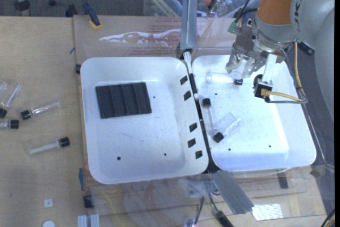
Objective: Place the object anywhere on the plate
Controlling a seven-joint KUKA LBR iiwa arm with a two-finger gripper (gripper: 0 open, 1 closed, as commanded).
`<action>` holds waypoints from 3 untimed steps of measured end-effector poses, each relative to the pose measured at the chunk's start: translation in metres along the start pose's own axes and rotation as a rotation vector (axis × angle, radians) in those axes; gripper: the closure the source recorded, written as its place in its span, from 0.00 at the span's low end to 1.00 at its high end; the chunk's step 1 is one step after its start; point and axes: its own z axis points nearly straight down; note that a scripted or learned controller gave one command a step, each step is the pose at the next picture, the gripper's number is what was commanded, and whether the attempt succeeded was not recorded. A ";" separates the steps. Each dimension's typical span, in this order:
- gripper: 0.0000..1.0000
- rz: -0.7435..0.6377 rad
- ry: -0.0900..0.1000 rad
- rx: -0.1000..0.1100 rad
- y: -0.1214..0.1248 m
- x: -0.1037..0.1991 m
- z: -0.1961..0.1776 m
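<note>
Loose vials (37, 110) lie on the worktop (37, 50), left of the left bin (87, 114). In that bin, left of the divider, rests the dark ribbed plate (123, 99). Right of the divider, clear black-capped vials (220, 127) lie in the right bin (276, 141). One vial (220, 78) (the object, seemingly) lies just beside the pincer (244, 73); whether the pincer is clenched, I cannot tell.

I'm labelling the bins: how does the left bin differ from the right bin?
The left bin holds a dark ribbed plate; the right bin holds clear vials with black caps. The gripper hangs over the right bin, not the left. Both are shallow, white, with rounded corners.
</note>
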 end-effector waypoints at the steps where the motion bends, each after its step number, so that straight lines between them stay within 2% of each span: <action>1: 1.00 -0.189 0.000 0.005 -0.076 0.051 0.028; 2: 1.00 0.468 -0.016 -0.007 -0.064 0.113 0.069; 3: 1.00 0.606 0.002 0.000 -0.104 0.185 0.063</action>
